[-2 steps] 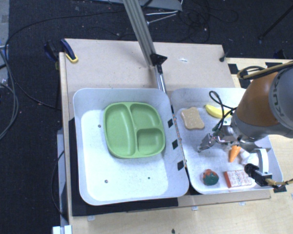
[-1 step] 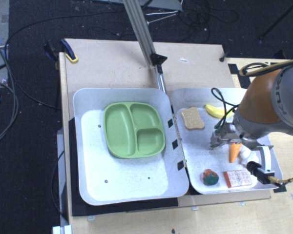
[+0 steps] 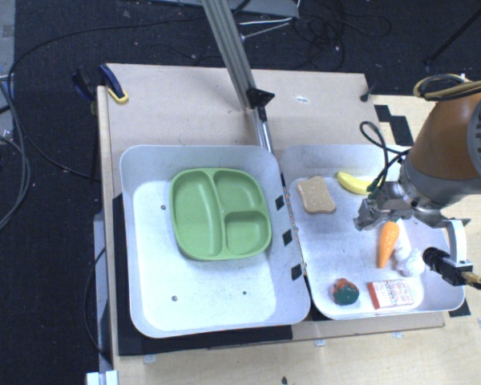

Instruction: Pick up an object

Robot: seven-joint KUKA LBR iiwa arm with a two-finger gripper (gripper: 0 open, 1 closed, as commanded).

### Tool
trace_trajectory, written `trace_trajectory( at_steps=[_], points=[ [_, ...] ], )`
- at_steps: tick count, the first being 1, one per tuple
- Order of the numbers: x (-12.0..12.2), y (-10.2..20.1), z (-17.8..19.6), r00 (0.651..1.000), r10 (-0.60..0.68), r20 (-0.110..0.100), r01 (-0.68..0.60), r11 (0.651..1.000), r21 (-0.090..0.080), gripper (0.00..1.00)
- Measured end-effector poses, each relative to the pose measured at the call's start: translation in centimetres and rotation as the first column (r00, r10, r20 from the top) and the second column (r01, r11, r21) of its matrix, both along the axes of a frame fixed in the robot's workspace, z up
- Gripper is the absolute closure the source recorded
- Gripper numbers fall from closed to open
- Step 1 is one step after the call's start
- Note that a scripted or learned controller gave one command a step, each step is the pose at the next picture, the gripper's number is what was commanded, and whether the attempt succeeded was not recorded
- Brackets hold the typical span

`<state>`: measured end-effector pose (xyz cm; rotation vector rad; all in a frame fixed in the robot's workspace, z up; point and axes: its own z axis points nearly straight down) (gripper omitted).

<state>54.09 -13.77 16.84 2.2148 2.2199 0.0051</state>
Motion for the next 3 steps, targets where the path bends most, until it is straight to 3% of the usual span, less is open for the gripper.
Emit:
trace_trajectory(
  at_steps=[1, 3],
  points=[
    [0.2, 0.0, 5.3, 1.000, 0.001, 0.000, -0.001, 1.000, 0.000, 1.00],
    [0.4, 10.6, 7.4, 1.000, 0.006, -0.005, -0.006, 1.000, 0.003, 1.00]
  ],
)
